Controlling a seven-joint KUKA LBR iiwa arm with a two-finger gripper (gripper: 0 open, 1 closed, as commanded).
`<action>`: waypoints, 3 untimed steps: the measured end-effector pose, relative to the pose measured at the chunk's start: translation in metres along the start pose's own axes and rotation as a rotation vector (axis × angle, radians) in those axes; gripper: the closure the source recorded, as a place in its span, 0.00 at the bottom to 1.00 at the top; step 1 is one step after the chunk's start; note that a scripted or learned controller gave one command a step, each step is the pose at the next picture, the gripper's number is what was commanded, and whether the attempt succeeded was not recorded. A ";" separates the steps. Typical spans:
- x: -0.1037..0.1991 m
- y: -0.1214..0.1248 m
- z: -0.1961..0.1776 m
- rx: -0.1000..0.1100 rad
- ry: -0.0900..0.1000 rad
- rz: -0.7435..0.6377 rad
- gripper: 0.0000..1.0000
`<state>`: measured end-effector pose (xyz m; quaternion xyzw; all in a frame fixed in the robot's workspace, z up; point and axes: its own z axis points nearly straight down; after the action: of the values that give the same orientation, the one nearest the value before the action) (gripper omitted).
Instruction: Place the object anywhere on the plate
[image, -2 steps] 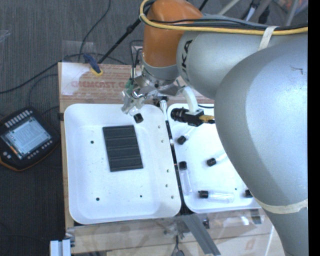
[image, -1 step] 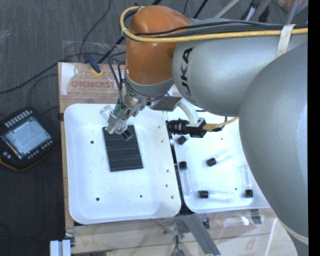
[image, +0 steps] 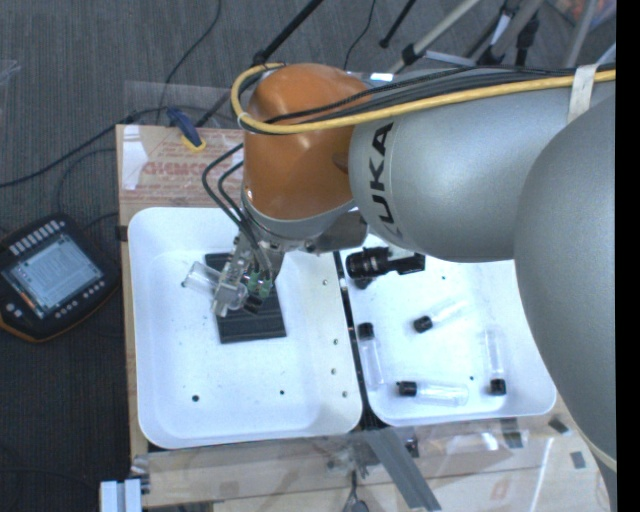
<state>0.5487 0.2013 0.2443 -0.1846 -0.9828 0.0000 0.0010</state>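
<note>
A flat black plate (image: 254, 320) lies in the left white bin (image: 215, 415), near its middle back. My gripper (image: 232, 292) hangs right over the plate's back left part, under the orange wrist. A clear tube (image: 198, 277) sticks out to the left from between the fingers, level and a little above the bin floor. The gripper looks shut on it. The wrist hides the plate's back edge.
The right bin (image: 525, 405) holds several clear tubes with black caps, such as one (image: 436, 318) in the middle and one (image: 432, 393) at the front. A teach pendant (image: 50, 275) lies off the bench to the left. The big grey arm covers the upper right.
</note>
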 end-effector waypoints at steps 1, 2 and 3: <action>-0.073 0.063 0.018 -0.002 -0.001 0.106 1.00; -0.077 0.065 -0.085 -0.003 -0.005 -0.411 1.00; -0.018 0.042 -0.097 -0.002 -0.004 -0.644 1.00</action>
<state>0.5806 0.2335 0.3410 0.1359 -0.9907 -0.0007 -0.0010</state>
